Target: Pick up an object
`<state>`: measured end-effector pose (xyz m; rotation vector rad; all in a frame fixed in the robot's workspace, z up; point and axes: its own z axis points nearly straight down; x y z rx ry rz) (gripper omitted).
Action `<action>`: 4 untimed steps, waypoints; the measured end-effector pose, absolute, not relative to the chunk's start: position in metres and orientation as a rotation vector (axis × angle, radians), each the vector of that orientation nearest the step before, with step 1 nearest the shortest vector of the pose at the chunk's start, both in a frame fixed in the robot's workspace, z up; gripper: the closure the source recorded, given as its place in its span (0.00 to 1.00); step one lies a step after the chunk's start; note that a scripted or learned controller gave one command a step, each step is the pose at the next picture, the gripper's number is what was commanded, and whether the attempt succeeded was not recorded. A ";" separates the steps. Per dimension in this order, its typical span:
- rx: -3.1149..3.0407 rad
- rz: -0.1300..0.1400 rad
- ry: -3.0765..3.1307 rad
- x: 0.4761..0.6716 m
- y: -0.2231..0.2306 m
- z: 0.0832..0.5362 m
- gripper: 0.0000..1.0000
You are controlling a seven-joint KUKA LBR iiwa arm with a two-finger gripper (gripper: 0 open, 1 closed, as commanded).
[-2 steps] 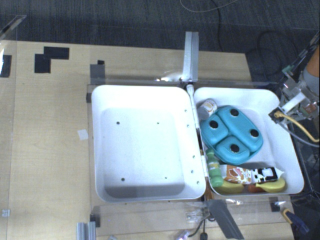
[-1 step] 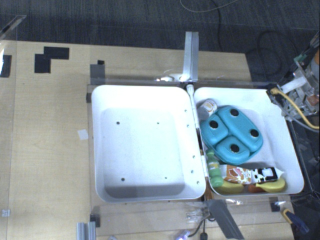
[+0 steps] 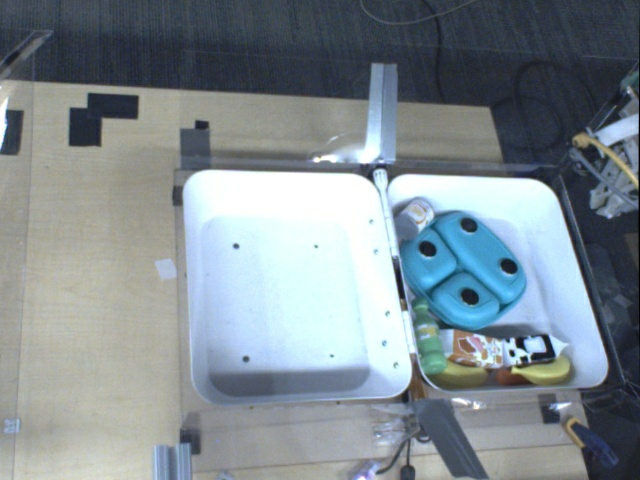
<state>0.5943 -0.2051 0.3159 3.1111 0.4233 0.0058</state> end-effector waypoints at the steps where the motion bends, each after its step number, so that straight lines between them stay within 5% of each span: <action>1: 3.113 0.008 0.405 0.634 -0.205 0.437 1.00; 2: 3.122 0.005 0.339 0.664 -0.204 0.436 1.00; 4: 3.122 0.006 0.344 0.663 -0.203 0.419 1.00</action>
